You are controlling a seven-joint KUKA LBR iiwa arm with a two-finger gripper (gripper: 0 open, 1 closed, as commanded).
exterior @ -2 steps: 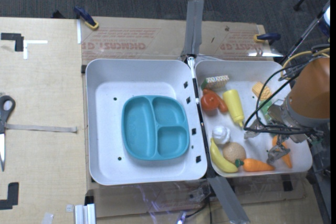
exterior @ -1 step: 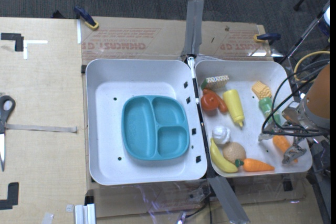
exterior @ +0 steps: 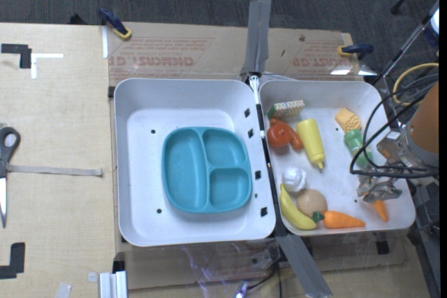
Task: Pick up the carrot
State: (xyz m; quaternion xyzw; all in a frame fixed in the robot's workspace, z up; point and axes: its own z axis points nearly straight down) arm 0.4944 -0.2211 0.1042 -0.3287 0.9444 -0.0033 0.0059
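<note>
In the right bin (exterior: 328,91), near the front wall, the carrot (exterior: 342,220) lies flat with its tip pointing right. Your gripper (exterior: 378,190) hangs just beside that tip, a little behind it. I cannot tell its state. Come straight down over the carrot's fat middle, away from the banana (exterior: 296,212).

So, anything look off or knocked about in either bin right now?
Nothing spilled or damaged. The carrot lies flat along the near wall of the right bin, beside the banana. The gripper sits just right of it, above a small orange piece. The blue tray sits squarely in the left bin.
</note>
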